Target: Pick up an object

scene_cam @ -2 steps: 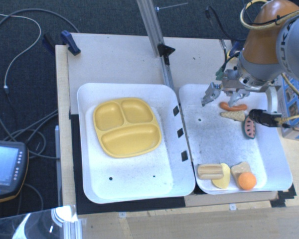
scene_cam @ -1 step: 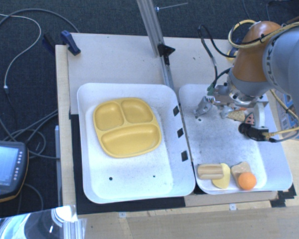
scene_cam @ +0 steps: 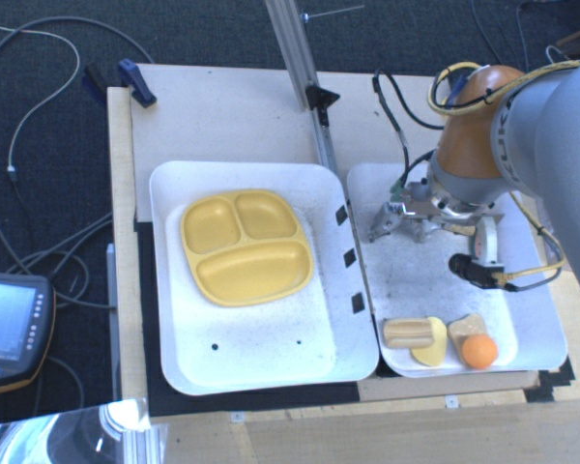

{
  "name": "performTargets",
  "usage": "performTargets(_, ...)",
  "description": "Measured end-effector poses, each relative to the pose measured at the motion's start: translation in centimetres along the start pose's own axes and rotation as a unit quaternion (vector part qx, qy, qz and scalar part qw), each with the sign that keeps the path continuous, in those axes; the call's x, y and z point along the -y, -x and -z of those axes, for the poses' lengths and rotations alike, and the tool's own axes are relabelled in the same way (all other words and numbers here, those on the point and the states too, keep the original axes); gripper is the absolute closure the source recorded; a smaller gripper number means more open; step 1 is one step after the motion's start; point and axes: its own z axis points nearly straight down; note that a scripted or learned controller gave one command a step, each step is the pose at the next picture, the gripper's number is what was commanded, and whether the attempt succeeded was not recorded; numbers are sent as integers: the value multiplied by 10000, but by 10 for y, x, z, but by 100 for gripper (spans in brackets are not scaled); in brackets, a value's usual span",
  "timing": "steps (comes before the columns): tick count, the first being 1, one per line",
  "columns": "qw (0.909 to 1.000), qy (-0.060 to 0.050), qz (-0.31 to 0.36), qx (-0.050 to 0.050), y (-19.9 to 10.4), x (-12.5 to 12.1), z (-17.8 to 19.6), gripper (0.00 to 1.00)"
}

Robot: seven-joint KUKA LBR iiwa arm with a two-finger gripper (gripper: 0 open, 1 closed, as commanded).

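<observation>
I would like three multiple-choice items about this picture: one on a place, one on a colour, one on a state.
1. Where does the divided plate lie?
A. in the left bin
B. in the right bin
C. on the floor

2. What colour is the ball in the right bin?
A. blue
B. orange
C. green

3. How does the gripper stand to the ball?
A. it grips the ball
B. it presses on the ball
C. it is apart from the ball

Answers:
1 A, the plate rests on the left bin's floor.
2 B, it is orange, at the near edge.
3 C, the gripper is at the bin's far end.
</observation>
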Motion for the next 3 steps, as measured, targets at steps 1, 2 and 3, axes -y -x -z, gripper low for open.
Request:
performTargets(1,10000,37,-1,-1,0,-2,14,100)
performTargets(2,10000,73,10,9,-9,-4,62,100)
performTargets(3,10000,80,-1,16,1,-5,117,100)
